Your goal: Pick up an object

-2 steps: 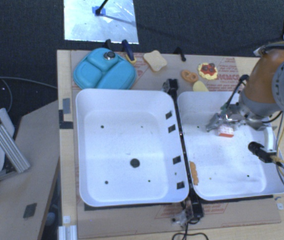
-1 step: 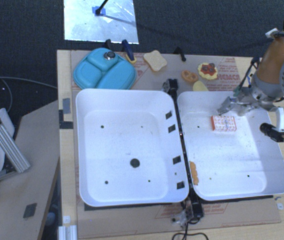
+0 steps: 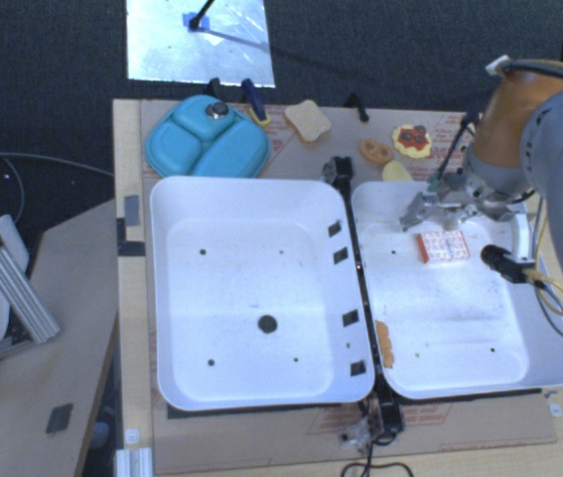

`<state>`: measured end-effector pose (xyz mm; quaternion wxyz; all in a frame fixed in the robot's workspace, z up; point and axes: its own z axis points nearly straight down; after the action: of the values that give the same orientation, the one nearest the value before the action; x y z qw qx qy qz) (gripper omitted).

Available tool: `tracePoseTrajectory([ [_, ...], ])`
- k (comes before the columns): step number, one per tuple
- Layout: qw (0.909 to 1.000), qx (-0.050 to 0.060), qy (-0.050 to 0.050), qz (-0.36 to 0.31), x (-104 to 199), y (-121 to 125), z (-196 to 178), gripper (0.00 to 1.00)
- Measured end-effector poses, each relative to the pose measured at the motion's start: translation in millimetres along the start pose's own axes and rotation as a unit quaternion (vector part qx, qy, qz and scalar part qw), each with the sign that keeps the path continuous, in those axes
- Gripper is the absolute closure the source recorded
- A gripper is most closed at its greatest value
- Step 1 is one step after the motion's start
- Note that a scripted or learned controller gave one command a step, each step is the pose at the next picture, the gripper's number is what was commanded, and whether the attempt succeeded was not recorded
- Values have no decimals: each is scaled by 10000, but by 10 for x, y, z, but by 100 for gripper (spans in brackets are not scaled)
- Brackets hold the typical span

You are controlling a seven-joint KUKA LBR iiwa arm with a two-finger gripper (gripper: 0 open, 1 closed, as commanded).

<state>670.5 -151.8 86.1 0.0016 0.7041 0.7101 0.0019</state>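
No writing could be read on the small flat red-and-white packet (image 3: pixel 444 246), which lay in the right bin (image 3: pixel 519 356) near its back wall. The tool (image 3: pixel 438 210) hung just above and beside the packet's far edge, its metal fingers spread apart with nothing between them. A round dark disc (image 3: pixel 267 323) sat in the smooth white left bin (image 3: pixel 177 266). A blue plastic divided tray (image 3: pixel 208 139) rested on the desk (image 3: pixel 132 167) behind.

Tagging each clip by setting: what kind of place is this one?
Probably a robot grasping test bench in a lab: two shallow white bins side by side on a board, a grey arm with an orange band, toy food pieces.
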Motion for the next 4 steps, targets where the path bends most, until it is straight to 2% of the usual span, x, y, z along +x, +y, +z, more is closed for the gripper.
tracePoseTrajectory([
  [1, 10000, -7, -1, 8, 336, 2, -724, 0],
  [2, 10000, -13, -20, 63, -339, -463, 13, 0],
  [3, 10000, -23, -12, 10, -143, 17, -338, 0],
  [4, 10000, -38, 6, 62, -551, -614, -97, 0],
])
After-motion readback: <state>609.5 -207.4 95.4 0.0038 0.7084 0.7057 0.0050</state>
